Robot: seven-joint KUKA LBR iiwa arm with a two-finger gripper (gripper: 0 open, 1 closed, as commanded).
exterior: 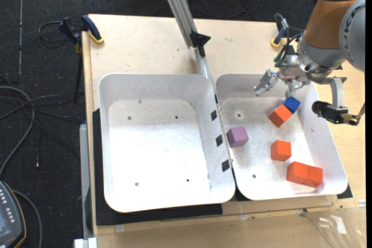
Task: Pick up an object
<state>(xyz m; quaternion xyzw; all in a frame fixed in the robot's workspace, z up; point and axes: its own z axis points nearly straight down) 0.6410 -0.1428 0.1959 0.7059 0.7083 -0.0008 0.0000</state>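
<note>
Your desk [151,43] is a pale wooden top carrying two shallow white bins side by side, the left bin [107,125] and the right bin [325,142], walls touching at the middle. Clamps grip its far edge: one [93,30] at the left corner, another [281,32] towards the right.

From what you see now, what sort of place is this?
Probably a robotics lab. A wooden bench bears two white bins holding coloured blocks, an arm's claw hangs over them, and cables run across the dark floor.
</note>
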